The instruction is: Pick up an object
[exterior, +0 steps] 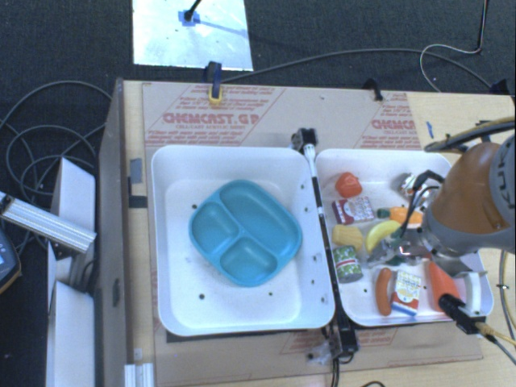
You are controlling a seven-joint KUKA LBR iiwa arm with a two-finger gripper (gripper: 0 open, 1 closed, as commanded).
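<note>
Near the middle of the right bin (pixel 330 164) lies a yellow banana (pixel 382 233). Just left of the banana: a yellow block (pixel 347 235); above-left, a red-and-white packet (pixel 352 210) and a tomato (pixel 348 185). Below the banana: a sausage (pixel 384 290), a carton (pixel 408 287), a carrot (pixel 440 283). Gripper (pixel 401 248) sits just right of the banana, low among the items; its state cannot be told. Well left of the banana, a blue divided plate (pixel 244 232) rests in the left bin (pixel 169 216).

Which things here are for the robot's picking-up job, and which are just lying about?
For the job:
gripper
right bin
banana
tomato
hot dog
carrot
green can

Just lying about:
left bin
blue divided plate
cables
metal sheet
</note>
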